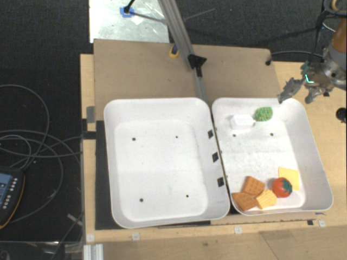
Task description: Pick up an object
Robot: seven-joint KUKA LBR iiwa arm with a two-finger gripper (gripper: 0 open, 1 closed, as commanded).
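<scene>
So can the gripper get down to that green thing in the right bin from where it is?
Probably yes. The gripper hangs over the right bin's far corner, and the green thing lies close by with bare floor around it; only the white block sits near, apart from it.

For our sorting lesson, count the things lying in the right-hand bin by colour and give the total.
Green: 1, the green lump
White: 1, the white block
Orange: 3, the waffle pieces
Yellow: 1, the yellow wedge
Red: 1, the tomato
Total: 7
</scene>
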